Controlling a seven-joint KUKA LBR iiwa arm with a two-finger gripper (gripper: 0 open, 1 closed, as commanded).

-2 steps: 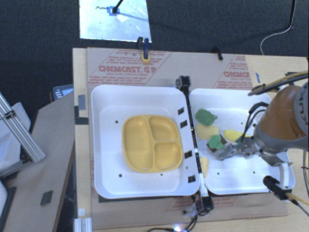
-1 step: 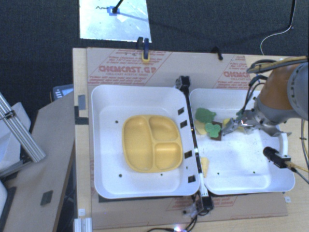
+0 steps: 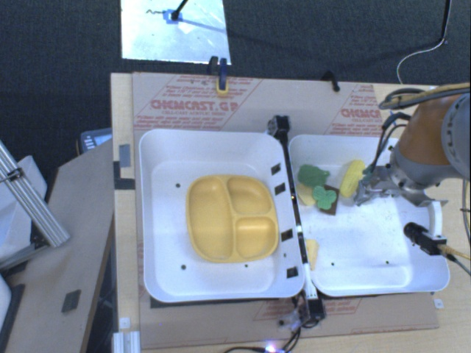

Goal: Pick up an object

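Observation:
The right bin (image 3: 368,271) holds several small toy foods. A yellow corn-like piece (image 3: 352,176) lies near its back, with a green leafy piece (image 3: 313,175) to its left. A second green piece (image 3: 322,194) rests on a brown slab (image 3: 330,205). A small yellow wedge (image 3: 311,253) sits by the bin's left wall. My gripper (image 3: 363,191) is low in this bin, right beside the corn-like piece on its right side. The view is too small to show whether anything is held.
The left bin (image 3: 169,160) carries a yellow divided plate (image 3: 232,218). A black divider (image 3: 288,204) runs between the bins. The grey arm with its orange band (image 3: 430,134) crosses the right bin's far right side, with a black fitting (image 3: 421,237) below it.

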